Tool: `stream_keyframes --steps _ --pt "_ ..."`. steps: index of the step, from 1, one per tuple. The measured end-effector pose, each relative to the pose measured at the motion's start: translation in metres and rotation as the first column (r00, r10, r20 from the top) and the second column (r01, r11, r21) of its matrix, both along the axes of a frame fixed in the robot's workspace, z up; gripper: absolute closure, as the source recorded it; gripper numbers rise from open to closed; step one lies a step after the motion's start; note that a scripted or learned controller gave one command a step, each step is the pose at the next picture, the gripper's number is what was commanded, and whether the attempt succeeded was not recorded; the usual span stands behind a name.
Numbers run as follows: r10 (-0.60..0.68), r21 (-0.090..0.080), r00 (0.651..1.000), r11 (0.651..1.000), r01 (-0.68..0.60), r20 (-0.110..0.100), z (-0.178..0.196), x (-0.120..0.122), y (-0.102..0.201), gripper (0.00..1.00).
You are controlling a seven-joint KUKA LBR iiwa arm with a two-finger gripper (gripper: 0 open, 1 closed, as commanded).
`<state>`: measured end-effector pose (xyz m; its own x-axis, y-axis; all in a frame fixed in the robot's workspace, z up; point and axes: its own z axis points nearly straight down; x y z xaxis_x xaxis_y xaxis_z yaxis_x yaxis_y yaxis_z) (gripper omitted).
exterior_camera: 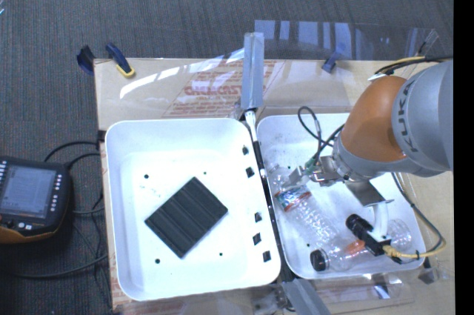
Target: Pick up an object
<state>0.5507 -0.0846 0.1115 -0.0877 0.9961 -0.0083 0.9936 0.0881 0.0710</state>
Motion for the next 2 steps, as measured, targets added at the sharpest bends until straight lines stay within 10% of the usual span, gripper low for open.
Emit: stream_keyframes --steps 1,2 --pt "0.154 0.005 0.985 0.988 -0.154 -0.076 -0.026 -0.045 0.003 0.0" --pt "0.236 0.004 0.969 0.972 -0.236 -0.074 -0.025 0.011 -0.027 0.0"
